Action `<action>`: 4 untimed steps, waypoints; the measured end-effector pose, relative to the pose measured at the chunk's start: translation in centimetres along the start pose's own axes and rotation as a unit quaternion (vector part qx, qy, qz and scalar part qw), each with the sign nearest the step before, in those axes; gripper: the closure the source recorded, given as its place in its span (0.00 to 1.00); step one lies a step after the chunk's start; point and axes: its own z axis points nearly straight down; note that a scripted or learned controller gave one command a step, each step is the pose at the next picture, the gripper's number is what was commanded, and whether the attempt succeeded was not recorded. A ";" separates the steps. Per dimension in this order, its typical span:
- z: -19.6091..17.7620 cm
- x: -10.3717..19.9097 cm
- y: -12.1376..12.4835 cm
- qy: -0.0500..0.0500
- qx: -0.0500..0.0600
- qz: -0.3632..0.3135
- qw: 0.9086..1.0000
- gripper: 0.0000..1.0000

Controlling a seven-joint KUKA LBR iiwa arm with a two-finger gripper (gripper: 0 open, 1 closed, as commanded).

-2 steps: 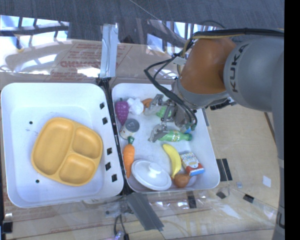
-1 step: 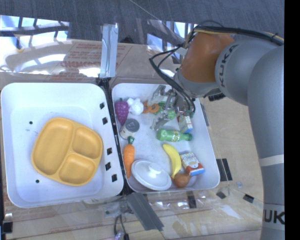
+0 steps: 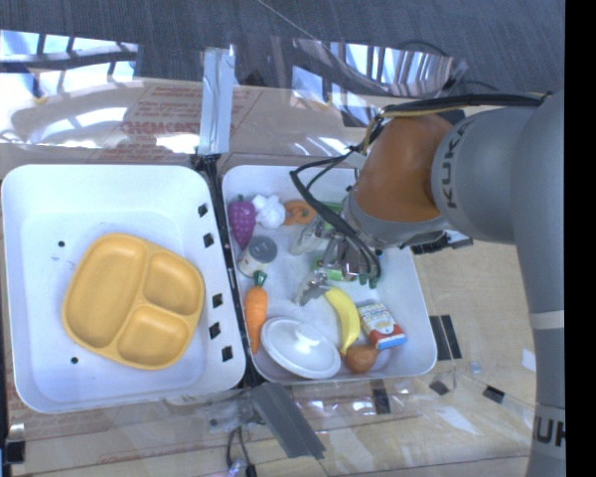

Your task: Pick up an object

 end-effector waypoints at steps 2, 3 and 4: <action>-1.2 4.5 -0.4 -0.004 0.000 -0.029 1.000 1.00; -1.2 4.5 -0.4 -0.004 0.000 -0.030 1.000 0.00; -2.3 4.4 -0.3 -0.005 0.000 -0.032 0.999 1.00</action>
